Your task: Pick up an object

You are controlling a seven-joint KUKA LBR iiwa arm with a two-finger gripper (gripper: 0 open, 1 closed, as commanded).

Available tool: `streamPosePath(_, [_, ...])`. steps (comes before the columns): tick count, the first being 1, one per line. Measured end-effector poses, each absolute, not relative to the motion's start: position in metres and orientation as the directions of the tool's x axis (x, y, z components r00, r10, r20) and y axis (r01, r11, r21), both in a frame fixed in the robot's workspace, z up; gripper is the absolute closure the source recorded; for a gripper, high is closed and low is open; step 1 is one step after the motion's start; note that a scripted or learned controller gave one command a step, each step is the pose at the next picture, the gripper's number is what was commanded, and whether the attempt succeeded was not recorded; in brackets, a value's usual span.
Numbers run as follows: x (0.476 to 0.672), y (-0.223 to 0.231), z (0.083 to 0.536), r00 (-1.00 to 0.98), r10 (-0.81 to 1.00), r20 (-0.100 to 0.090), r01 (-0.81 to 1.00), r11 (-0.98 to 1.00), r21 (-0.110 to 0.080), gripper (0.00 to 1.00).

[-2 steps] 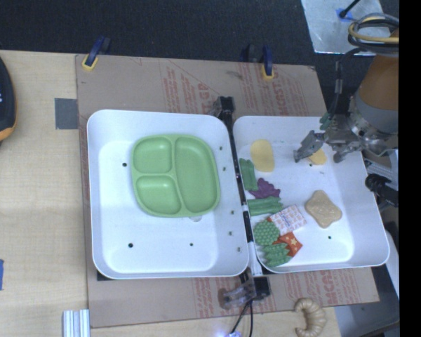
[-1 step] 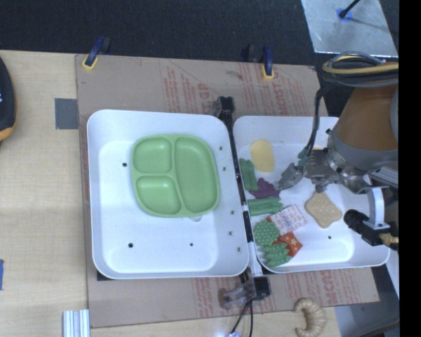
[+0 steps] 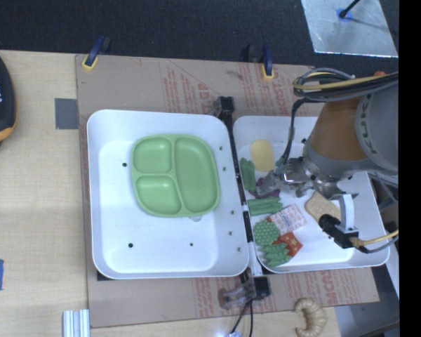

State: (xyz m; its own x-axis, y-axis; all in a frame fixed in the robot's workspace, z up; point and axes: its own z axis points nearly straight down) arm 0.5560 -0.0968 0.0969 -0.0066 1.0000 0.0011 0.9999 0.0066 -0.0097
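In right bin (image 3: 379, 255), end effector (image 3: 272, 182) above green bean (image 3: 264, 206)

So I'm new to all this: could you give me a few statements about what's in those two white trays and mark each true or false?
1. The green divided plate lies in the left bin. True.
2. The plate has five compartments. False: three.
3. The small food items lie in the right bin. True.
4. The gripper hangs over the left bin. False: it is over the right bin, near the green pieces.
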Motion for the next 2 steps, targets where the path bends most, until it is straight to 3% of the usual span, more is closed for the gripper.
streamPosePath(2, [0.659, -0.097, 0.093, -0.006, 1.0, -0.001, 1.0, 0.006, 0.002, 0.0])
